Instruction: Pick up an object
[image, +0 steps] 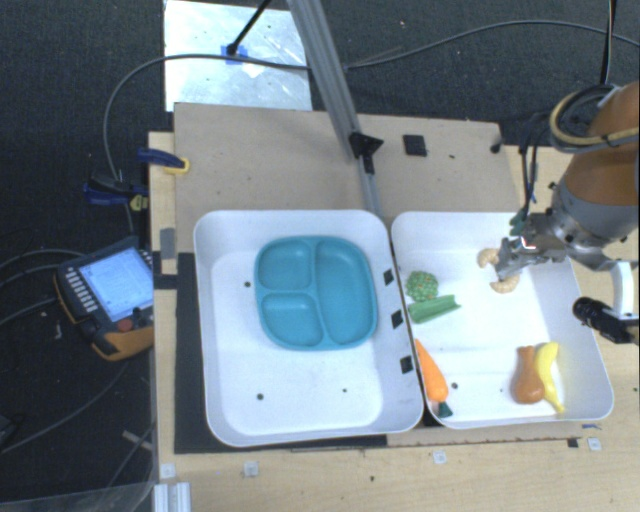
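My gripper (513, 262) hangs low over the upper part of the right bin (470, 330). A small tan curved object (499, 284) lies right under it, partly covered by the gripper body; whether they touch I cannot tell. A green broccoli piece (422, 284) and a flat green piece (433, 308) lie at the bin's left side. An orange carrot (430, 371) rests along the lower left wall. A yellow banana (548, 374) and a brown-orange piece (526, 386) sit together at the lower right.
The left bin (230, 380) holds a blue divided plate (315, 292). A grey pole (335, 85) crosses the bench at the back. A handheld controller (105, 295) and cables lie on the floor at the left.
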